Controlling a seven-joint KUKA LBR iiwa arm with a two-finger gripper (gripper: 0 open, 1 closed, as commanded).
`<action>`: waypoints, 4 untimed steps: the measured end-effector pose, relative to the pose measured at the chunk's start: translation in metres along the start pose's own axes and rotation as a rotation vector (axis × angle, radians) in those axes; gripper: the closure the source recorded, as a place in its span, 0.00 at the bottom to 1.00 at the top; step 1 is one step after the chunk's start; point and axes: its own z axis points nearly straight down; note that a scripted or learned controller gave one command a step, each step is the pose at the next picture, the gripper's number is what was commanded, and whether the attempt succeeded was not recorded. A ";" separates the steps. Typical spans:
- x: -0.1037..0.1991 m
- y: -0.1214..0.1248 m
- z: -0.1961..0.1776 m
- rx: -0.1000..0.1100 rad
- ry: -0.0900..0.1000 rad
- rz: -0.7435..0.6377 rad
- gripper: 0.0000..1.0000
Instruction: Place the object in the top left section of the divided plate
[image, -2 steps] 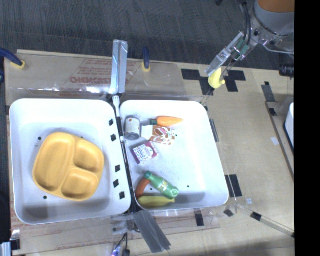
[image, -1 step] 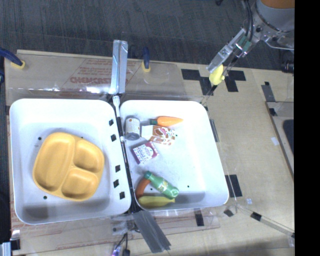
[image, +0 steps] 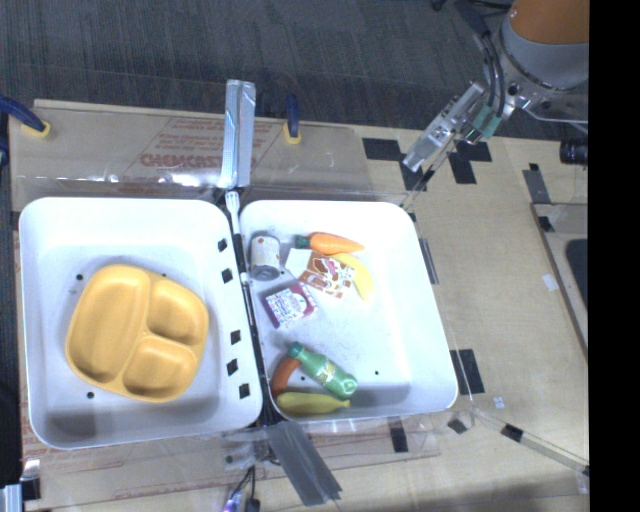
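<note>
A yellow divided plate (image: 137, 332) lies in the left bin (image: 50, 240), its sections bare. The right bin (image: 415, 300) holds several small objects: an orange carrot (image: 335, 243), a grey can (image: 265, 254), a red and white packet (image: 330, 276), a purple packet (image: 289, 304), a green bottle (image: 325, 371), a yellow banana (image: 312, 404) and a small orange piece (image: 284, 372). My gripper (image: 425, 160) hangs above the bench beyond the right bin's far right corner, well away from the objects. Nothing shows between its fingers.
A metal clamp bar (image: 239, 135) stands at the back between the two bins. Black tape marks (image: 383, 149) and the bare wooden bench (image: 500, 300) lie to the right of the right bin.
</note>
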 end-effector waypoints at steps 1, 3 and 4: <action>0.039 0.035 -0.028 0.000 -0.004 0.104 1.00; 0.038 0.037 -0.048 -0.003 -0.010 0.096 1.00; 0.037 0.038 -0.059 -0.004 -0.013 0.092 1.00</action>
